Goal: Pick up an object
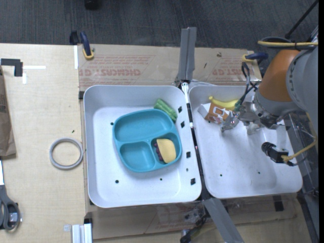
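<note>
Dark carpet up top, light wood tabletop [40, 115] below with cardboard under two white bins. Arm [293, 80] comes in from the right, grey body with orange band, bent down over the right bin [243, 181], wrist angled toward the bin's far left corner. Jaws [230, 123] are low in that bin, tips pointing left and down; metal fingers [226, 127] look close together but nothing visibly between them, and whether they are clenched or released I cannot tell, too small and cluttered. Just left of the jaws, touching or nearly so: small box [216, 114], orange and white, print unreadable. Just behind the jaws: banana [224, 103], its right end hidden by the wrist. Cables loop off the wrist, a black and yellow one [276, 153] hanging right of the jaws over the bin floor. Arm's upper part cut off at the frame edge. Well left of the jaws, across the divider, left bin [101, 186] holds a blue tray [136, 135] with three compartments; a yellow item [167, 149] sits in its near right compartment, something dark under it, hard to make out. Green item [166, 108] wedged behind the tray, partly hidden. Far left on the tabletop: ring [66, 153], scissors [7, 212] cut off, brown bag [6, 120] cut off.
</note>
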Tool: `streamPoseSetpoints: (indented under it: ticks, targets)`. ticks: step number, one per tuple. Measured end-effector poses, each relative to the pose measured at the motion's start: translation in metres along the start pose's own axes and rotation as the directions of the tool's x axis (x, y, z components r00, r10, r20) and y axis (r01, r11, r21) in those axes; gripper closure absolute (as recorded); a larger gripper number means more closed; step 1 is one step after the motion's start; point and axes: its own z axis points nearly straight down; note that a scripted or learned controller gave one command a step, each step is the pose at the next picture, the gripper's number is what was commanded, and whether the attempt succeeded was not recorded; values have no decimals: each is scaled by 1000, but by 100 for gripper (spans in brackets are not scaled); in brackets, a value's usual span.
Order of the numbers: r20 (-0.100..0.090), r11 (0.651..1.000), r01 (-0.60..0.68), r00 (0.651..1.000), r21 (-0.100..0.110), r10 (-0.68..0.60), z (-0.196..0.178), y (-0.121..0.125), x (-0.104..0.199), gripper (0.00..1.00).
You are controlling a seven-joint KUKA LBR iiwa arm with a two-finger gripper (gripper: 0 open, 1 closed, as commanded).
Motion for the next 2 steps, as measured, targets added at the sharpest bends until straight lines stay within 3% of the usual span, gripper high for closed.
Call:
streamPoseSetpoints:
  ticks: [1, 2]
  targets:
    - [7, 998, 47, 999, 50, -47, 3, 42, 17, 0]
    - [1, 986, 164, 986, 0, -164, 0, 41, 49, 0]
